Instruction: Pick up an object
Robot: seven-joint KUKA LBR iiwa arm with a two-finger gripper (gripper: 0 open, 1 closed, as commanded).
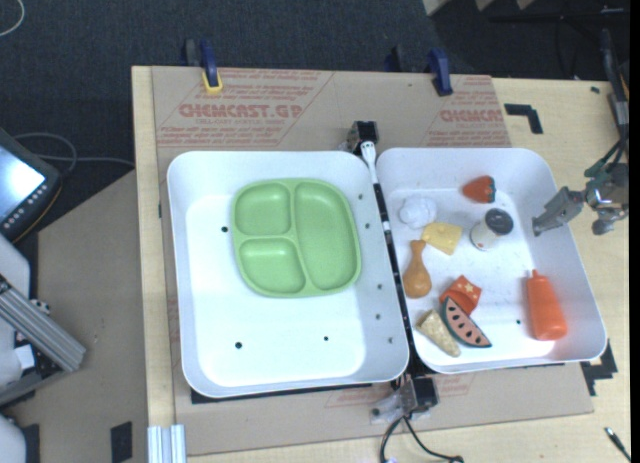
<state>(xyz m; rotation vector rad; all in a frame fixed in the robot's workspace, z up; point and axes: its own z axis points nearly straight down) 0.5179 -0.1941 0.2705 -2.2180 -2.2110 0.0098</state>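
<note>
Lower right of frame: orange bottle (545, 306) in right bin (575, 251), one watermelon slice (467, 323), two cheese wedges. Mid: one drumstick, one strawberry (479, 189). Gripper (553, 213) at right rim, grip state unreadable. Best descend centred over the isolated bottle. Left bin (200, 281): one green plate (297, 236).

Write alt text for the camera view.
A gripper hovers at the right edge of the right bin, which holds toy foods including an orange bottle and watermelon slice. The left bin holds a green divided plate.

Bench (150, 251) bearing two white bins (200, 351).
</note>
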